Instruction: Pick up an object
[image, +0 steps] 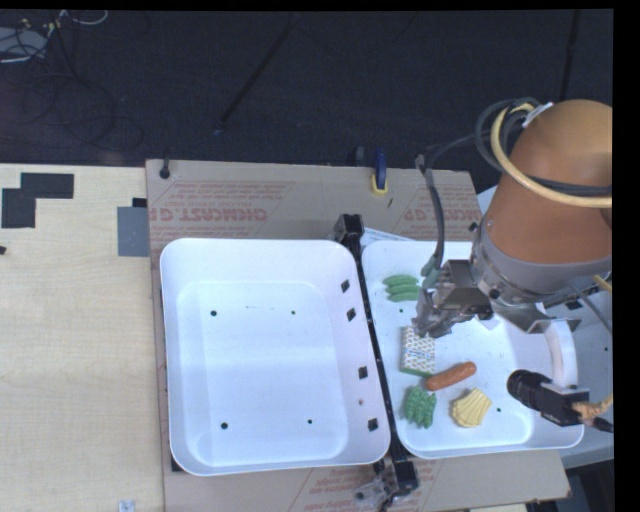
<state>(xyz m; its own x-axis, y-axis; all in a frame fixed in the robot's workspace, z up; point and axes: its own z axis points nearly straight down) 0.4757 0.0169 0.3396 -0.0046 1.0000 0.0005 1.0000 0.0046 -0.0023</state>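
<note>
Gripper (435, 318) hangs over right bin (500, 350) centre, spread cannot be told, directly above patterned square block (418, 350), contact unclear, block white with speckled print, lying left of bin centre.

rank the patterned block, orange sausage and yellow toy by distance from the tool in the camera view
1. patterned block, right beside the tool
2. orange sausage, just past the block, lower right
3. yellow toy, lowest in view, farthest right
</note>
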